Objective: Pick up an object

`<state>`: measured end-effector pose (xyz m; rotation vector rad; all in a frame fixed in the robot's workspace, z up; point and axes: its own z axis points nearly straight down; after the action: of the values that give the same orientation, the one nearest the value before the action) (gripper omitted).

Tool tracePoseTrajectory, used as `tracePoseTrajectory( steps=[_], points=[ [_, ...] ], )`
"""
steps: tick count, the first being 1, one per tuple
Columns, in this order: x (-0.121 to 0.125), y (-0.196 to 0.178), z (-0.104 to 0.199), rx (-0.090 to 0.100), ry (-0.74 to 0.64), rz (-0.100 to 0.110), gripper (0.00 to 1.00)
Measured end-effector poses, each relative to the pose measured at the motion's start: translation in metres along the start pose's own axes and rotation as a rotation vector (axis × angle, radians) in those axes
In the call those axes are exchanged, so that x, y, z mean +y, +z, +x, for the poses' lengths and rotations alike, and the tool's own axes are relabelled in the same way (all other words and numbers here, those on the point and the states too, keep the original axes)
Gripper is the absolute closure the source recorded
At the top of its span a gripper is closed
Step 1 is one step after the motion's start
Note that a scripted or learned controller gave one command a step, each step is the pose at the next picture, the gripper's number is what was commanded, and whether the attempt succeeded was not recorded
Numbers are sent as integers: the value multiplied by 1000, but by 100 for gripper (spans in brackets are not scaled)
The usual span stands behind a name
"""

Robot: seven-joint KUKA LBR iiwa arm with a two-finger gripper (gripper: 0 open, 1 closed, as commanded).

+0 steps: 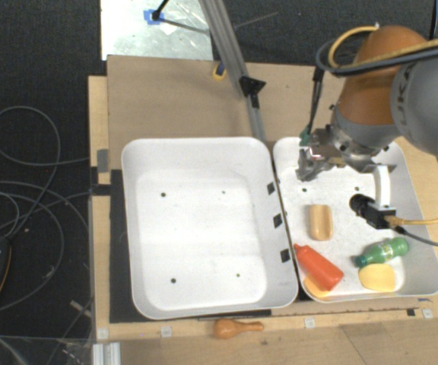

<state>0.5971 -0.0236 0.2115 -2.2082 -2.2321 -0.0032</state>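
In the camera view, the tan bread roll (320,222) lies in the right bin (424,280), its long axis going up and down the picture. Below it are an orange carrot (319,267) pointing diagonally, a green bottle (382,251) and a yellow lemon (377,277). The gripper (308,166) hangs near the bin's upper left corner, apart from the roll; how wide it stands I cannot tell. The left bin (135,204) is beside it.
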Motion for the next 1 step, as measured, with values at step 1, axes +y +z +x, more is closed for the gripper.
tracePoseTrajectory(
  steps=[1],
  points=[
    [-18, 2, 57, 1, 0, 1, 100]
  ],
)
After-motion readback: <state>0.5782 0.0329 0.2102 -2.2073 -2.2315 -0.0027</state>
